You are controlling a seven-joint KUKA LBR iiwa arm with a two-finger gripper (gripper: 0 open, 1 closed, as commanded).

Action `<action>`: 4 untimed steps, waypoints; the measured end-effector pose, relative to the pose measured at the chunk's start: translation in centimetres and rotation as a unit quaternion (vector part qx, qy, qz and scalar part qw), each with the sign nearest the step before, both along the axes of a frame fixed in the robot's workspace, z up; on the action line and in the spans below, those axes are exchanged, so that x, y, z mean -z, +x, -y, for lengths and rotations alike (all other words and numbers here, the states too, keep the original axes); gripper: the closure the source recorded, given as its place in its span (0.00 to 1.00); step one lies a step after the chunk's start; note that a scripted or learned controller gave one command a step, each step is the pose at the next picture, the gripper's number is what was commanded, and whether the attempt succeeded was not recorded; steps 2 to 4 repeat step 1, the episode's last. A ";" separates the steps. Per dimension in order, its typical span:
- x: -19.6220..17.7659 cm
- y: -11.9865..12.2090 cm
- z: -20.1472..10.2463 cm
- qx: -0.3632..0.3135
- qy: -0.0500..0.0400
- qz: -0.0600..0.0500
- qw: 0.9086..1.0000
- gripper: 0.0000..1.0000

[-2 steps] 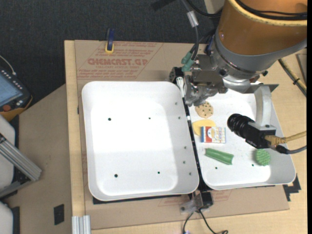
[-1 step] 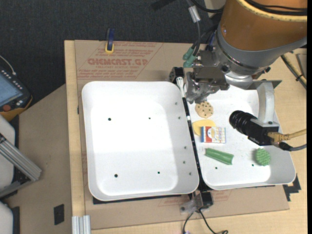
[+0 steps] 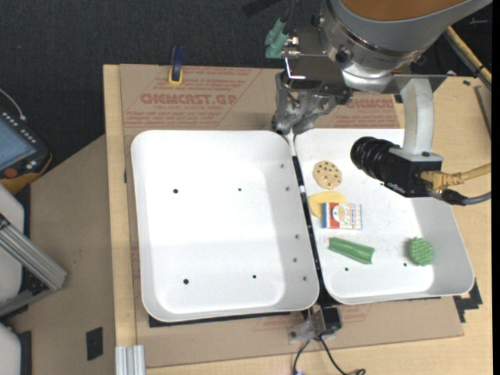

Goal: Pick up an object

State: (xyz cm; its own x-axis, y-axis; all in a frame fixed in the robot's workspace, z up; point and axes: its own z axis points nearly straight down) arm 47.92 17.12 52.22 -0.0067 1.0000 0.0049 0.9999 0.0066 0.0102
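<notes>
The right bin (image 3: pixel 449 233) holds a round cookie with dark chips (image 3: pixel 327 173), a yellow curved piece (image 3: pixel 321 201), a small red, white and blue box (image 3: pixel 344 216), a green pod (image 3: pixel 351 250) and a green knobbly ball (image 3: pixel 420 251). My gripper (image 3: pixel 291 122) hangs at the far end of the rim between the two bins, above and to the left of the cookie. I see nothing held in it. The left bin (image 3: pixel 211 225) is white with a few small dark dots.
A black cylinder (image 3: pixel 383 162) on a white bracket of the arm overhangs the right bin's far part. Both bins rest on a cardboard sheet (image 3: pixel 195 92) with a yellow and blue clip (image 3: pixel 176 70) at its far edge. A cable (image 3: pixel 469 174) runs off to the right.
</notes>
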 end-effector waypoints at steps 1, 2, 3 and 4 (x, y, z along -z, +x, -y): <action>-0.6 0.0 0.2 0.002 -0.002 -0.003 1.000 1.00; -0.6 0.0 0.2 0.002 -0.002 -0.003 1.000 1.00; -0.6 0.0 0.2 0.002 -0.002 -0.003 1.000 1.00; -0.6 0.0 0.2 0.002 -0.002 -0.003 1.000 1.00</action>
